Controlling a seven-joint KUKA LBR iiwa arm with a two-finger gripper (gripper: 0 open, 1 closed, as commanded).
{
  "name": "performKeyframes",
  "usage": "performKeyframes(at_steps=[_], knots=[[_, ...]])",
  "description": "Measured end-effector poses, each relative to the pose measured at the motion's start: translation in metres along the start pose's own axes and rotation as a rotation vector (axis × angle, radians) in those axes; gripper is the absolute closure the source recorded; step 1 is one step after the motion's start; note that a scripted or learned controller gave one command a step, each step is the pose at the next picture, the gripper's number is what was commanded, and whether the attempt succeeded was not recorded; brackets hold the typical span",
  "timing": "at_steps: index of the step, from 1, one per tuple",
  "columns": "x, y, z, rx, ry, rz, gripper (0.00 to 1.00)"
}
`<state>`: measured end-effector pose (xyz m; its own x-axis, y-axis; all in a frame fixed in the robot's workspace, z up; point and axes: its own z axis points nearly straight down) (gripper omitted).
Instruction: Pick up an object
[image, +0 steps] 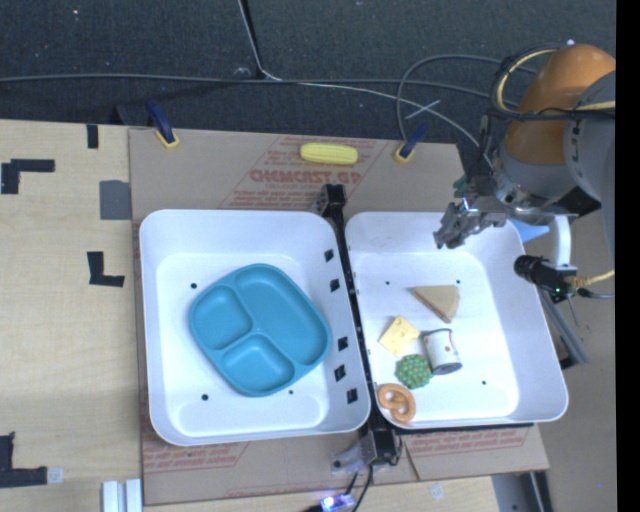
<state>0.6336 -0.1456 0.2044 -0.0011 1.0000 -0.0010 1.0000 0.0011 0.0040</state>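
Note:
The right bin (500, 400) holds a tan wedge (436, 300), a yellow cheese-like piece (399, 335), a small tin can (440, 351), a green broccoli piece (412, 371) and a brown pretzel (397, 402). My gripper (452, 228) hangs above the far part of this bin, up and to the right of the tan wedge. Nothing shows between its fingers. The arm's orange band (560, 90) sits at the upper right.
The left bin (165, 260) holds a blue divided plate (258, 328). A yellow banana-shaped piece (328, 153) lies on the cardboard behind the bins. Cables run across the dark back. A black clamp (334, 196) sits where the bins meet.

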Motion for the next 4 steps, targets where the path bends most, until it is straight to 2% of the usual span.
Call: performKeyframes(at_steps=[1, 2, 3, 4], knots=[[-0.007, -0.006, -0.057, -0.001, -0.001, 0.000, 1.00], [0.048, -0.020, -0.043, 0.007, 0.002, -0.004, 1.00], [0.098, -0.042, -0.049, 0.007, 0.003, -0.004, 1.00], [0.143, -0.067, -0.037, 0.008, 0.002, -0.004, 1.00]])
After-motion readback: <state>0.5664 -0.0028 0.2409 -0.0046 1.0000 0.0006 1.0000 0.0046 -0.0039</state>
